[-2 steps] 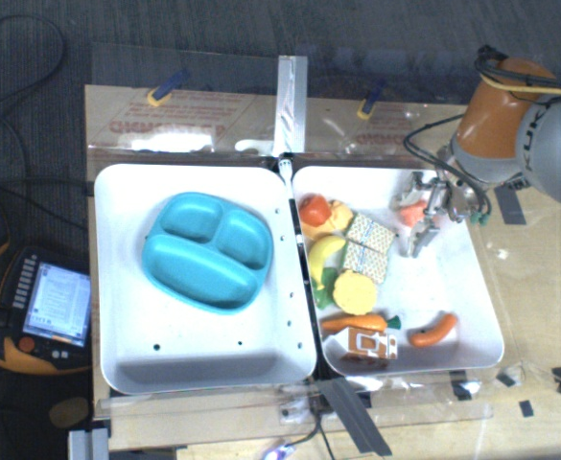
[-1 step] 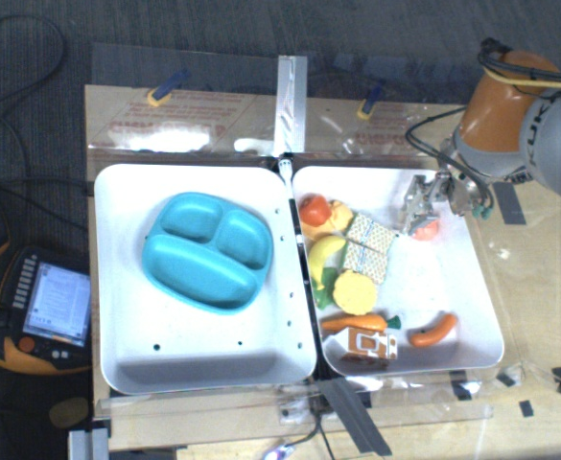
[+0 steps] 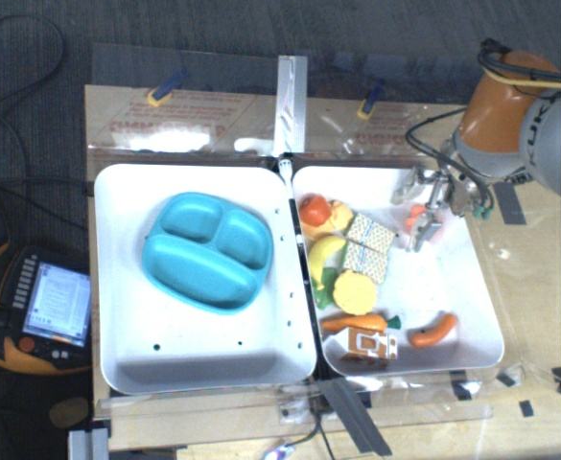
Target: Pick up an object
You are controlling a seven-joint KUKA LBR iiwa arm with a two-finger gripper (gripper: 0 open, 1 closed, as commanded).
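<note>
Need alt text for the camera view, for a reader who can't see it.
The gripper hangs over the upper right of the right bin, whose left side holds a heap of toy food. The left bin holds a blue divided plate.

arm reaches in from right — wrist bent down | hand [image 3: 424,209] low

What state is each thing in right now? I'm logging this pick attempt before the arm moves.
gripper: above the right bin's upper right corner, nothing visibly held.
blue divided plate: flat in the left bin, unfilled.
toy food pile: clustered on the right bin's left side, untouched.
orange sausage: lying alone, apart from the gripper.
</note>
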